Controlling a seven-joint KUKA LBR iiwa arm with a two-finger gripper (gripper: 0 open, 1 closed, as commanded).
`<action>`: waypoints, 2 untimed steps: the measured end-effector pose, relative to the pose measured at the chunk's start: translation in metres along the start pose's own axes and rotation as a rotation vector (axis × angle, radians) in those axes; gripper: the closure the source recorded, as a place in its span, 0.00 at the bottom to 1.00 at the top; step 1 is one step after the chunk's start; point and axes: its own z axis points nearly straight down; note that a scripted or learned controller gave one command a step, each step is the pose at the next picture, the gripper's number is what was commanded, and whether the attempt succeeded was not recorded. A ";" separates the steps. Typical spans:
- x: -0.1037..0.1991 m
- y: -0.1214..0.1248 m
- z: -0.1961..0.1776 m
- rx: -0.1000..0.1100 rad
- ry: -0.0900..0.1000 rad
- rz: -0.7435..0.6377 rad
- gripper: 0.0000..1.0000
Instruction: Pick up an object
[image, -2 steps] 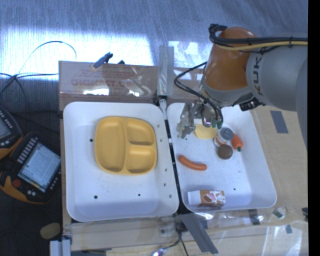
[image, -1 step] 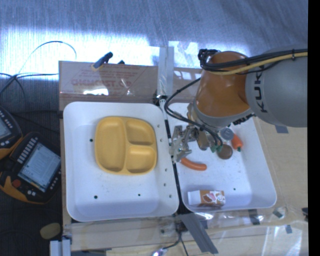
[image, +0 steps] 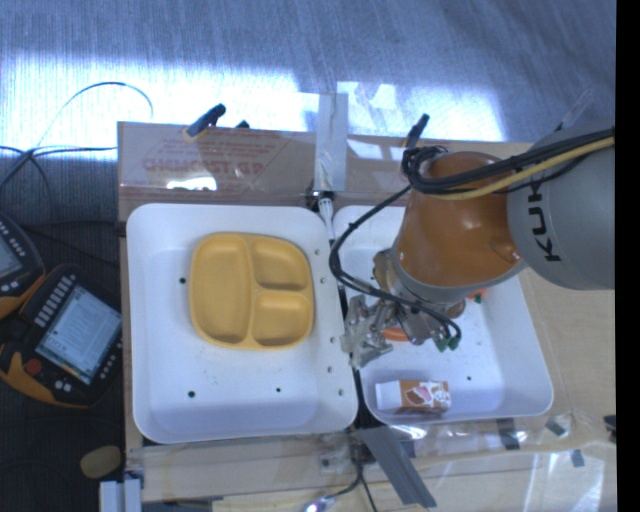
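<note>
So the surface (image: 150, 140) is tan, board-like, with two shallow white plastic bins side by side on it. The arm (image: 565, 220) comes in from the right, smooth grey shell with a glossy orange band (image: 455, 235) that's rounded like a dome, plus black and yellow cables looped over the top.

Left bin (image: 160, 400) is a rounded-corner square with a few tiny dark holes in the floor. Sitting toward its far half is a mustard-yellow plate (image: 250, 290), matte plastic, rounded rectangle split into three compartments.

Right bin (image: 520, 380) is mostly under the arm. The pincer (image: 368, 335) is a shiny metal bit hanging low right at the bin's left wall, next to the divider between bins. Can't tell if it's open or closed, too cluttered there.

Smallest thing: a little carton (image: 424, 396), brown and white, boxy, lying flat near the right bin's near edge, apart from the pincer.
</note>
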 end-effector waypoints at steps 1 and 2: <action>-0.016 0.078 0.001 -0.004 0.002 0.107 1.00; -0.017 0.078 -0.008 -0.003 0.000 0.106 1.00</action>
